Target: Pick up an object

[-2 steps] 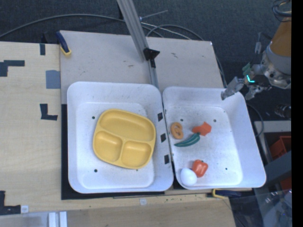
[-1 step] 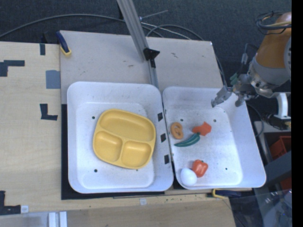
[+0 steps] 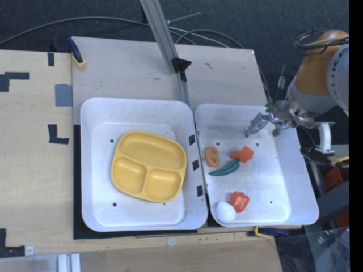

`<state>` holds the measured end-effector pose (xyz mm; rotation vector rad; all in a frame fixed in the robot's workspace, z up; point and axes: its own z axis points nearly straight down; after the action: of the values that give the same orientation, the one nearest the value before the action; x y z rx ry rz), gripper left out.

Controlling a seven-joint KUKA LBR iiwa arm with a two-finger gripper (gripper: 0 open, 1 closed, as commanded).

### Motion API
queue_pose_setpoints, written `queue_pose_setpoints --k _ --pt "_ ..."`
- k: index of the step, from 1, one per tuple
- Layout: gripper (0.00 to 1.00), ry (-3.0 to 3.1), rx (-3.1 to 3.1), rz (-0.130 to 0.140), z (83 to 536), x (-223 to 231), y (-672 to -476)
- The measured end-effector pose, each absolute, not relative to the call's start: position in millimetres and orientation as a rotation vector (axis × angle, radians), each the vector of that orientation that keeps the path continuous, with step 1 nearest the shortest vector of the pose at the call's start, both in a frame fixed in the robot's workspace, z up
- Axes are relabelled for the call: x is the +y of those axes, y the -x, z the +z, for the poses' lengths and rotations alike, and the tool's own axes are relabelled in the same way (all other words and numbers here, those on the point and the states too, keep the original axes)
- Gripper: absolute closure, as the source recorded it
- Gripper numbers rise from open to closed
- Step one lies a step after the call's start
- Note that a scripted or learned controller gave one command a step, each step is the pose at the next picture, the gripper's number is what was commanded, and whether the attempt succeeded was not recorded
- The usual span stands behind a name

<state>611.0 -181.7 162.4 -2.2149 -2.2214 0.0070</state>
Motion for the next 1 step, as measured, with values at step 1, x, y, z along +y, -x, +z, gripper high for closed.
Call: queue_pose_setpoints --k 1 --pt "0.00 2.215 -2.220 0.008 98.8 -180.5 -604.4"
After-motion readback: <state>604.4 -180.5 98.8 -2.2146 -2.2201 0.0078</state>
